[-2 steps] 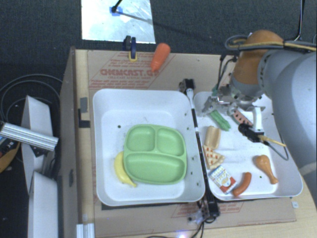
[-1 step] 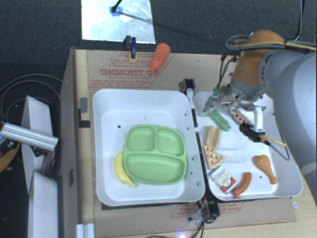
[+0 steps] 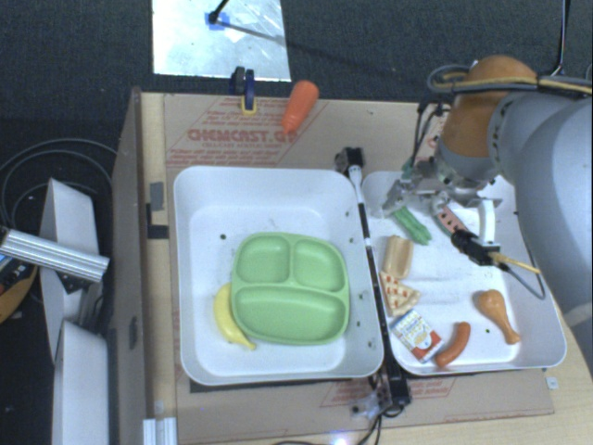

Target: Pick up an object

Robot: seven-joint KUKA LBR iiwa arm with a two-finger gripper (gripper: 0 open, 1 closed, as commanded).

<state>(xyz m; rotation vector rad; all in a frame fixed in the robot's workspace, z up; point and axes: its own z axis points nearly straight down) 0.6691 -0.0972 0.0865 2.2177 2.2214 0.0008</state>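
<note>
- The gripper (image 3: pixel 419 191) hangs low over the far end of the right bin (image 3: pixel 547 346). I cannot tell its state.
- Just beside it lies a green bean (image 3: pixel 410 225), long and thin, lying at a slant.
- Nearer in that bin are a bread roll (image 3: pixel 397 255), a pizza slice (image 3: pixel 400 295), a small red and white packet (image 3: pixel 416 333), a sausage (image 3: pixel 453 344) and a chicken leg (image 3: pixel 497 313).
- The left bin (image 3: pixel 199 248) holds a green plate (image 3: pixel 290 288) with three parts, touching a yellow banana (image 3: pixel 229 318).
- A carrot (image 3: pixel 298 106) lies on the board behind the bins.
</note>
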